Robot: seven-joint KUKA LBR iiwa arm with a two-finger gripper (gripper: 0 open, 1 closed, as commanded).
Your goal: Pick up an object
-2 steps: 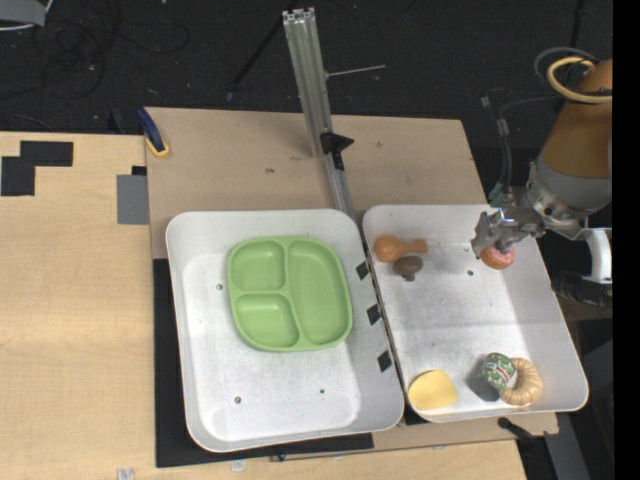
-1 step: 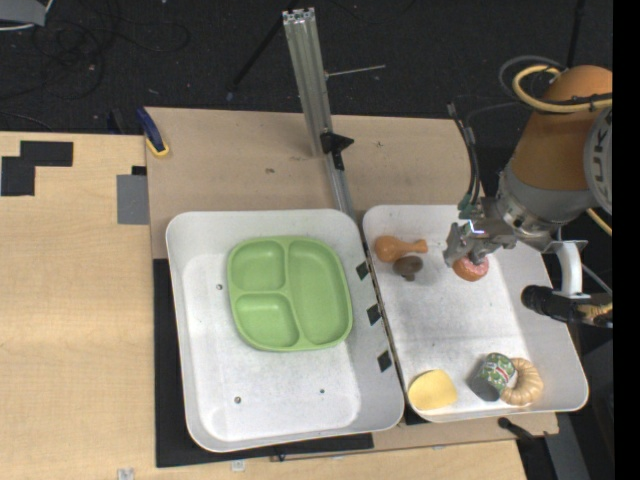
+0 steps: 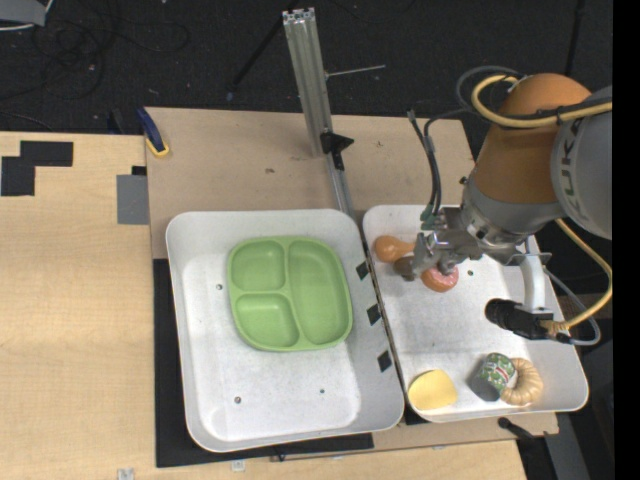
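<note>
My gripper point(image 3: 430, 264) hangs low over the upper part of the right bin point(image 3: 450, 338). A pinkish-red round object point(image 3: 440, 279) lies right under its tips, partly covered by them. An orange piece with a tan handle point(image 3: 390, 249) rests just to the gripper's left, near the bin's top left corner. At the bin's front edge lie a yellow rounded object point(image 3: 432, 390) and a green-and-white item with a tan ring around it point(image 3: 508, 379). The grey arm with its orange band point(image 3: 525, 138) comes in from the right.
The left bin point(image 3: 200, 368) holds a green divided plate point(image 3: 289, 293). An upright metal post point(image 3: 311, 78) stands behind the bins. A black part of the arm's fittings with cables point(image 3: 520, 318) overhangs the right bin's right side.
</note>
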